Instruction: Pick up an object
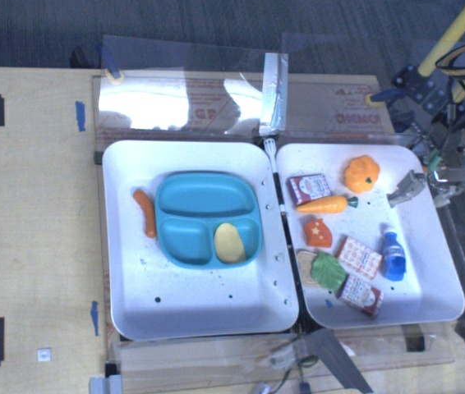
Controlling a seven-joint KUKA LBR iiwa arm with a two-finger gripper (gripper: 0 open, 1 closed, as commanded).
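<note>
The arm's fingers [405,189] hang over the far right side of the right bin [450,290], above bare white floor close to its rim. At this slant it cannot be told whether they are apart or together.

The things that could be picked up all lie to the view's left of the fingers.
- **Small orange pumpkin** [362,172]: the nearest thing, round and ribbed, just left of the fingers and slightly further up the view.
- **Carrot** [324,205]: beyond the pumpkin, lying crosswise with its green end pointing toward the fingers. It touches a maroon box [308,188] with a white label.
- **Blue bottle** [393,255]: toward the bin's near edge from the fingers, lying down, with a white band round it.
- **Red-and-white patterned packet** [359,258]: just beside the bottle, on the side away from the fingers.
- **Crumpled green piece** [328,269]: further left, overlapping a pale flat slice [305,261].
- **Small red-orange piece** [318,233]: above the green piece in the view.
- **Dark red packet** [362,295]: near the bin's front rim, tilted.

The left bin [126,302] is well apart from the fingers. It holds a blue divided tray [204,199] with a yellow oval thing [229,242] in its lower right compartment. An orange sausage [145,212] lies beside the tray's far side. Both bins rest on the pale counter [35,220].
</note>
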